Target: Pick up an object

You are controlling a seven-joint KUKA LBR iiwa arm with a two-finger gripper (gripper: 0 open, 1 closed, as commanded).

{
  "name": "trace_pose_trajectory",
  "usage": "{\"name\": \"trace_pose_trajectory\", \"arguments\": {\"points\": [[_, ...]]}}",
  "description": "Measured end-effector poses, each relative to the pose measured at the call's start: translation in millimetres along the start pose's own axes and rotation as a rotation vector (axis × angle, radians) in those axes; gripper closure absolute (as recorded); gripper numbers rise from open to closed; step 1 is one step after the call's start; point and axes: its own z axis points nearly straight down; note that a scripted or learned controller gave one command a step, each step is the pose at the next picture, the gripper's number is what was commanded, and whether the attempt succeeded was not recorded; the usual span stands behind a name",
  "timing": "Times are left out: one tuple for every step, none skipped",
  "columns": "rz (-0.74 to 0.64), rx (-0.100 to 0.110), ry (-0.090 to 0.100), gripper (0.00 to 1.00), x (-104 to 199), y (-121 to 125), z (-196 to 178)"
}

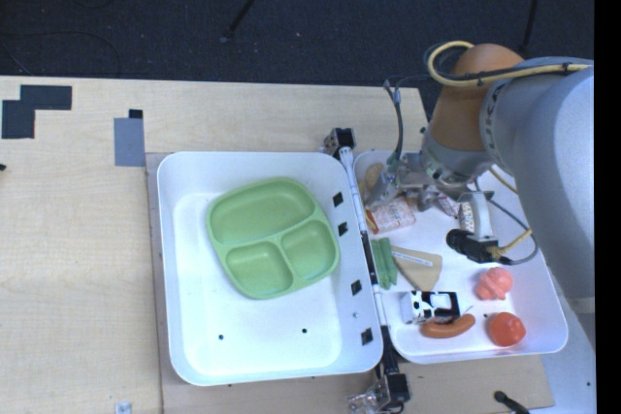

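A green 3-compartment plate [273, 237] lies in the left white bin [184, 305] — bench [68, 257] beneath.

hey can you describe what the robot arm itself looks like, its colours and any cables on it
The arm is a thick, rounded tube in pale grey, with an orange band above the wrist. A yellowish cable loops over the band's top, and thin dark wires run down beside the wrist. The gripper end is a cluster of small dark and metallic parts; finer detail is too blurred to tell.

The scene is seen from one fixed camera, set high above the tabletop [78, 257] and tilted down. Both bins [184, 305] are taken in at middling range, with dark floor beyond.
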Motion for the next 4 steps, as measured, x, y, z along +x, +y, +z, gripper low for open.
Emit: {"name": "trace_pose_trajectory", "arguments": {"points": [[0.001,-0.001,0.004,0.00,-1.8,0.2,-0.1],[0.001,-0.001,0.002,0.00,-1.3,0.3,0.0],[0.003,-0.002,-0.003,0.00,1.0,0.2,-0.3],[0.002,-0.002,-0.003,0.00,1.0,0.2,-0.3]]}}
